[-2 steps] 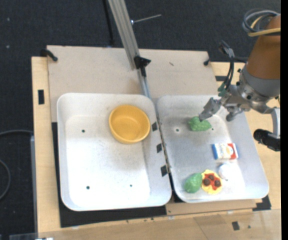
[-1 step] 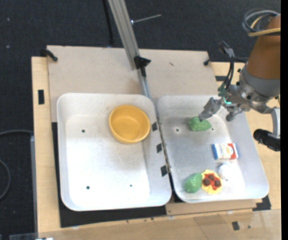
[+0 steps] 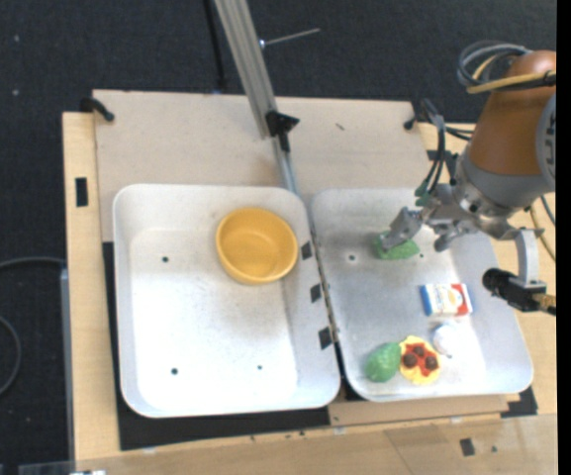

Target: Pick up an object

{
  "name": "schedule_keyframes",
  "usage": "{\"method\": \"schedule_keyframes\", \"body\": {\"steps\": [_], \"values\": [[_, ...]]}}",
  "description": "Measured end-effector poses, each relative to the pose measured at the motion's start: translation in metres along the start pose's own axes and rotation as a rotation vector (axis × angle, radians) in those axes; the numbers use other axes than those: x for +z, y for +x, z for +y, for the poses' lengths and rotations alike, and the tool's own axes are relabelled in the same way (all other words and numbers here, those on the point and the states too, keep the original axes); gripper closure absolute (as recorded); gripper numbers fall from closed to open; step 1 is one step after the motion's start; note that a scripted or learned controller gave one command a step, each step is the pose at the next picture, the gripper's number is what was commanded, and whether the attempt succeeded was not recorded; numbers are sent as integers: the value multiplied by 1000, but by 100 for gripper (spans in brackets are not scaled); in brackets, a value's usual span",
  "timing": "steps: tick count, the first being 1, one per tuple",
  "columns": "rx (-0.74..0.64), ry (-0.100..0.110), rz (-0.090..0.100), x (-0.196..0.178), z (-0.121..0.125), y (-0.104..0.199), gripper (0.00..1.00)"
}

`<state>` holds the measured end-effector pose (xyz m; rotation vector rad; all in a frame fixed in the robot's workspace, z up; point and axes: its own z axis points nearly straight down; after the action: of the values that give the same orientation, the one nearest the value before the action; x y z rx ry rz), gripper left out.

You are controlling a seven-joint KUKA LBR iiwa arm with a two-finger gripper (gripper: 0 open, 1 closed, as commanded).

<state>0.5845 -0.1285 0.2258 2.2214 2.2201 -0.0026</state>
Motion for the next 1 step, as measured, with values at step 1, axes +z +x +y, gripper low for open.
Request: {"method": "schedule_keyframes", "body": {"steps": [1], "values": [[1,4,0,56,-5,8,0]]}}
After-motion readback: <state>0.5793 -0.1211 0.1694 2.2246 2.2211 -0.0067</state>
